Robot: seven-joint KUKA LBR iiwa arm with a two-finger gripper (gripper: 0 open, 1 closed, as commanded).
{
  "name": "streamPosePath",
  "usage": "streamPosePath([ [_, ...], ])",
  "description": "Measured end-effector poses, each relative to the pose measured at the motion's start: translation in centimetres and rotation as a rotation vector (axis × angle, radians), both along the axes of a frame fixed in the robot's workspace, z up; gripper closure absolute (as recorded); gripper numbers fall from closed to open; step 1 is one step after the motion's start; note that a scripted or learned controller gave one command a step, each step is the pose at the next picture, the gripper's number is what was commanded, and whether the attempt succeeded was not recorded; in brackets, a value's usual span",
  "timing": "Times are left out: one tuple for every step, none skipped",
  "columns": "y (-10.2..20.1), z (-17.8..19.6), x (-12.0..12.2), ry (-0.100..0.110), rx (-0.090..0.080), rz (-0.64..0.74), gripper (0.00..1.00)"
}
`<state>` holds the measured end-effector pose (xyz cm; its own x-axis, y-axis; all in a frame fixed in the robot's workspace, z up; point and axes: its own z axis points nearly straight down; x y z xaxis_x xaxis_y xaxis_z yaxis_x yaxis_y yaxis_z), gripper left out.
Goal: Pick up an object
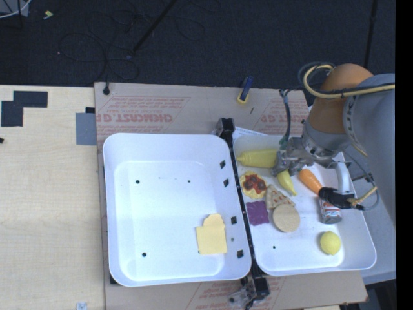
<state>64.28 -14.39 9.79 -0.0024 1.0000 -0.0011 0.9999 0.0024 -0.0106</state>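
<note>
Dark floor with loose cables behind, a pale wooden bench in front, and a brown cardboard sheet (168, 112) is lying under both bins. Starting at the left bin (169, 208): a flat yellow cheese-like slab (211, 234) is sitting near its lower right corner, alone. Crossing the black clips along the divide, the right bin (303, 263) is crowded. A purple piece (257, 213) is lying by the inner wall, a small pizza-like disc (253, 184) with red topping just above it, and a long yellow corn cob (258, 158) higher still. Next come a tan wedge (279, 197) and a round beige disc (286, 217), touching. The gripper (288, 165) is hovering low over the upper middle, just right of the cob; whether its jaws are apart, I can't tell. An orange carrot (310, 181) is slanting beside it, then a small can (330, 212), and a yellow lemon (330, 243) near the front right.
</note>
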Motion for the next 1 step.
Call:
streamPosePath([
  [10.01, 9.61, 0.39, -0.019, 0.005, 0.008, 1.00],
])
